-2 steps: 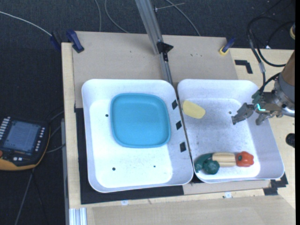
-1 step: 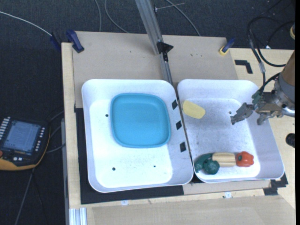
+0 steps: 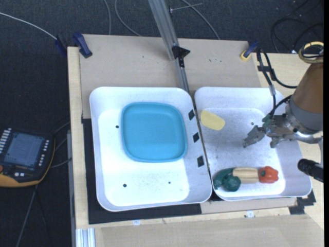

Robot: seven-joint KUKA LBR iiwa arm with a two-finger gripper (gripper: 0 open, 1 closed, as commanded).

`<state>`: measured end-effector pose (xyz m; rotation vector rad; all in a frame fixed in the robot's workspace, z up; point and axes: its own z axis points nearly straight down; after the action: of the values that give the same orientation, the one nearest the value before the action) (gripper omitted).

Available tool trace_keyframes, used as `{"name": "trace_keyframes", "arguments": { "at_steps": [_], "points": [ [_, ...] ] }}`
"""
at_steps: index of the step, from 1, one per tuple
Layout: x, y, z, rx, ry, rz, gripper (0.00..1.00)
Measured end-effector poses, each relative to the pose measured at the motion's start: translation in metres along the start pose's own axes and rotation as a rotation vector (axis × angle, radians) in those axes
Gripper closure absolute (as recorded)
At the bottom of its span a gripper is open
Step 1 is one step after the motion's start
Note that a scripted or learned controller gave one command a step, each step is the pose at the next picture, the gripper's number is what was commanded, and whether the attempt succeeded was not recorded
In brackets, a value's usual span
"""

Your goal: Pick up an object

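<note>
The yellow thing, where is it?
The yellow piece lies in the right bin, near its upper left corner, close to the divider beside the blue plate.

The grey arm with its orange band [image 3: 312, 94] is cut off by the frame's edge at three o'clock; a black-and-orange handheld pendant [image 3: 23, 156] at nine o'clock is partly cropped, its screen too small to read
</note>
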<state>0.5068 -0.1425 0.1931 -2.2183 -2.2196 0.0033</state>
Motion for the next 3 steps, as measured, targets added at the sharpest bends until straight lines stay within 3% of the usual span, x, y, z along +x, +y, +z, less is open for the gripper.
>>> {"name": "trace_keyframes", "arguments": {
  "at_steps": [1,2,3],
  "points": [
    [-0.001,-0.004,0.062,0.002,0.0,0.001,0.0],
    [0.0,-0.005,0.099,-0.001,0.0,0.0,0.0],
    [0.0,-0.004,0.087,-0.005,-0.001,0.001,1.0]
  ]
}}
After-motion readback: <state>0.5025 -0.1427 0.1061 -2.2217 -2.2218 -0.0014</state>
